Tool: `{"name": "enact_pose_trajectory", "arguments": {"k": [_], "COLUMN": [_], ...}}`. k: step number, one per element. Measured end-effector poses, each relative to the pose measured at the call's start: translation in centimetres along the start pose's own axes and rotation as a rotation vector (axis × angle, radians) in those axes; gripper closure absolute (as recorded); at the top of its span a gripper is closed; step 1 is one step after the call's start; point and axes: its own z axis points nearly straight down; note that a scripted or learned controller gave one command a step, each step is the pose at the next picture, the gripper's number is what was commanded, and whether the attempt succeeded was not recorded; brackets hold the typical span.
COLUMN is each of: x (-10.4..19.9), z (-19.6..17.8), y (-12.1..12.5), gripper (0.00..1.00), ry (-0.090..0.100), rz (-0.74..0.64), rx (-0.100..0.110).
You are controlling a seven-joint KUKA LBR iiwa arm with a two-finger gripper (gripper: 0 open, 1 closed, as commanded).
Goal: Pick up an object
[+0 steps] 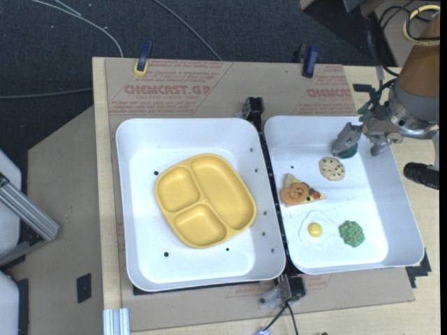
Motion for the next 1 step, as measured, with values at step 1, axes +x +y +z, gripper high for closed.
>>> {"name": "enact_pose_trajectory", "arguments": {"k": [1], "x": [0.04], "z": [-0.85], "y": [0.28], "gripper": [0.0], "ry": [-0.003], "rz": [-0.003], "rx": [-0.015]}}
